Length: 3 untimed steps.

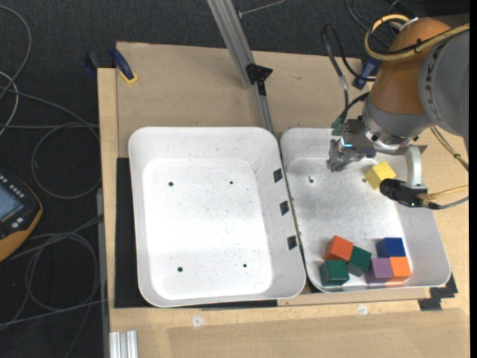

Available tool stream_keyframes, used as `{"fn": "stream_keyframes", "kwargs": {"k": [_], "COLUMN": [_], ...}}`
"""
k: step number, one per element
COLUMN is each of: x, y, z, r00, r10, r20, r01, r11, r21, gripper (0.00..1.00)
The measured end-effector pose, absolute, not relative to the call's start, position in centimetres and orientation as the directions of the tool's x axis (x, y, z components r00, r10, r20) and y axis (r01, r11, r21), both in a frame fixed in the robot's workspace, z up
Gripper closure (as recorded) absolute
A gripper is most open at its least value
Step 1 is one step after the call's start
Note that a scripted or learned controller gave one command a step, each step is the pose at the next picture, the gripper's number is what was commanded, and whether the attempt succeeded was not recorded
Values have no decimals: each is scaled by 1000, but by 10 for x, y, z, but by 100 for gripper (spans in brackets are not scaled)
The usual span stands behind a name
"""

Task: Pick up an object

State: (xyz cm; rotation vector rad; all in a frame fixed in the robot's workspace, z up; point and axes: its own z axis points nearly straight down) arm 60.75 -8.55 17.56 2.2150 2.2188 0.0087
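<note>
Nearest the camera, along the front wall of the right bin [432, 233], sits a tight cluster of small blocks: a dark green block [335, 272] at the front left corner, an orange block [340, 248] touching it just behind, a second green block [360, 260] beside that, then a purple block [381, 269], a smaller orange block [400, 268] and a blue block [390, 247] at the right end. All roughly cubic, so no clear long axis; faces turned at slight, differing angles to the bin wall. Farther back in the same bin, well apart from the cluster, lies a yellow block [380, 174], rotated diagonally to the bin edges, just right of the gripper and partly tucked under the arm's hardware. Beyond that, near the bin's rear left, hangs the gripper [341, 155], pointing down toward the bin floor, close above it; cannot tell whether spread or pressed together, and nothing visible pinched there. Above and to the right rises the wrist with its orange band [406, 58], grey arm body reaching in from the right, bent steeply downward. To the left lies the left bin [141, 144], white and speckled. At the far side slants a metal pole [238, 47] over the wooden bench [186, 80].
</note>
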Motion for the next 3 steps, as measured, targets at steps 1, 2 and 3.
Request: {"fn": "stream_keyframes", "kwargs": {"k": [1, 2, 3], "x": [601, 603, 603], "y": [-85, -85, -29], "z": [224, 278, 281], "r00": [-2, -2, -6], "r10": [1000, 1000, 1000], "r20": [0, -1, 2], "r01": [1000, 1000, 1000], "r11": [2, 2, 6], "r21": [7, 8, 3], "gripper": [100, 100, 100]}}
